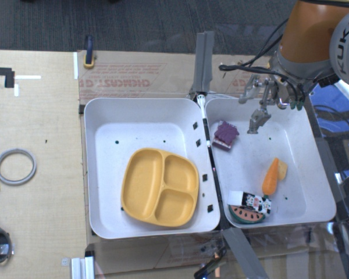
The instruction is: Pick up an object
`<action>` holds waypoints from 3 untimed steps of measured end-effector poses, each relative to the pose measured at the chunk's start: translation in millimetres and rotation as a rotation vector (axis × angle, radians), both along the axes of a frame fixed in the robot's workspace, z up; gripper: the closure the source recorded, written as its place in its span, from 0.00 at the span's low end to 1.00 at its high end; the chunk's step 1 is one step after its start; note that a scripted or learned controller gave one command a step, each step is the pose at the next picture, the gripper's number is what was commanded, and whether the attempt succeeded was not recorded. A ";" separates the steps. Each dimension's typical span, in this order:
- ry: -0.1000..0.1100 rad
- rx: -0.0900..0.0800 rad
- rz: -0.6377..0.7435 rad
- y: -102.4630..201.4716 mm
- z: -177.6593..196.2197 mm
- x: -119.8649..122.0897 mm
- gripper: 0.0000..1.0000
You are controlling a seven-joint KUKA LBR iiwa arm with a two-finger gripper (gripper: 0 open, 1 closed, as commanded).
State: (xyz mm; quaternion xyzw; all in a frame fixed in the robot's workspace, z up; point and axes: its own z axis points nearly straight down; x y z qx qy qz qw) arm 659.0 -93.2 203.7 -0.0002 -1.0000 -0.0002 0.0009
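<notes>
Gripper (259, 120) hanging empty, finger spread unclear, purple object (225, 134) lying just beside it, leftward, apart

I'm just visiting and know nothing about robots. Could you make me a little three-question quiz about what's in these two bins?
1. True or false: the yellow divided plate lies in the left bin.
2. Which item in the right bin lies nearest the gripper? A) purple object B) carrot C) watermelon slice
3. Fill in: the plate has ___ compartments.

Key: 1 true; 2 A; 3 three.
</notes>
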 end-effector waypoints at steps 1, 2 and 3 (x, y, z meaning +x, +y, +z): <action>0.002 -0.001 -0.410 -57.0 -29.5 -81.0 0.00; -0.001 -0.002 -0.755 -128.9 -113.7 -25.9 0.00; 0.004 -0.004 -1.203 -123.7 -114.7 -96.5 0.00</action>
